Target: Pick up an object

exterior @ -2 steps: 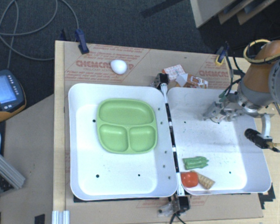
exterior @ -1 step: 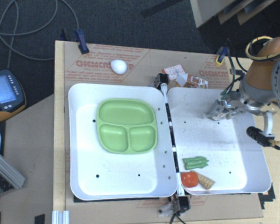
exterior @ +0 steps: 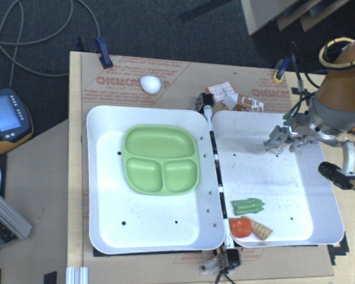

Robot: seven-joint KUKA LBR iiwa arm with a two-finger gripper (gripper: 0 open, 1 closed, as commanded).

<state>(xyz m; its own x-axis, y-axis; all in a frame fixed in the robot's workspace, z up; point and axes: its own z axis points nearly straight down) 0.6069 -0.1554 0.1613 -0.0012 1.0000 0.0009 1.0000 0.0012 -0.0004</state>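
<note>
Camera view: the gripper (exterior: 277,143), its opening state undeterminable, is being held well apart from the green item (exterior: 247,205), risking an empty grasp.

From my station I read faded red block lettering, "CHEMCHAMP", printed twice on the flat brown cardboard sheet (exterior: 188,70) that lies under both bins: once near its far left corner and once near its far right corner. Smaller red print runs beside each mark, but it is too blurred for me to make out.
</note>
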